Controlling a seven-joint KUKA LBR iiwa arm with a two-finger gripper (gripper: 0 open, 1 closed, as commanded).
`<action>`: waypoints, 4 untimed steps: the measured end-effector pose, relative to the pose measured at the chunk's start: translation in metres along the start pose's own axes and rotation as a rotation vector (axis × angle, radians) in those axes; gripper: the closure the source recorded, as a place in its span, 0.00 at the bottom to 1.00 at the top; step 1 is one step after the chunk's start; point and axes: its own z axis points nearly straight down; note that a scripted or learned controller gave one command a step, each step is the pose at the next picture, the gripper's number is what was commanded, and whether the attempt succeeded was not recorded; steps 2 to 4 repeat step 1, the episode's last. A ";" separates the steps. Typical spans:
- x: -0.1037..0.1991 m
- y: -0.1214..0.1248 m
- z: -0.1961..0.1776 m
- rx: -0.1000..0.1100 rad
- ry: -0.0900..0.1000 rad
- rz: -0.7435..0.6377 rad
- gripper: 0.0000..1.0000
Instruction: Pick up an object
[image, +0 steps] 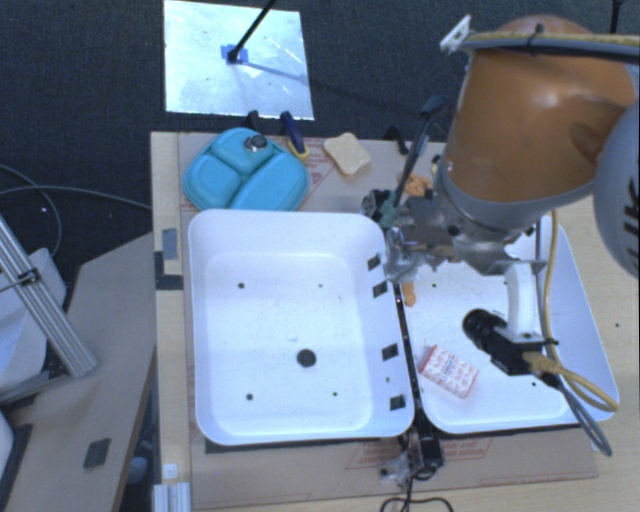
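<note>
Dark carpet (80, 90) surrounds a pale wooden bench (170, 330), and a shiny silver sheet (238, 58) lies flat on the carpet beyond its far edge. At the far left, slanted aluminium rails (40, 300) lean beside the bench.

On the bench, the left bin (215, 240) holds a small dark round thing (306, 357) lying near the middle of its floor, a little toward the near side. Behind this bin, a blue compartment tray (246, 170) rests on the bench, touching the bin's far rim. Just to its right lie a blue-handled tool (293, 130) and a tan sponge-like piece (347, 153).

The gripper (398, 266) hangs over the far end of the rim that the two bins share, with the arm's wide orange band (540, 110) above it at the right. Whether the gripper is open or closed I cannot tell, and nothing can be seen held in it.

In the right bin (590, 340), a small red-and-white patterned packet (449, 370) lies flat and tilted near the front left corner, just beside the shared rim and well apart from the gripper.
</note>
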 end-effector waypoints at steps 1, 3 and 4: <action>-0.067 -0.001 0.006 0.003 -0.003 0.012 1.00; -0.067 -0.001 0.006 0.003 -0.003 0.012 1.00; -0.067 -0.001 0.006 0.003 -0.003 0.012 1.00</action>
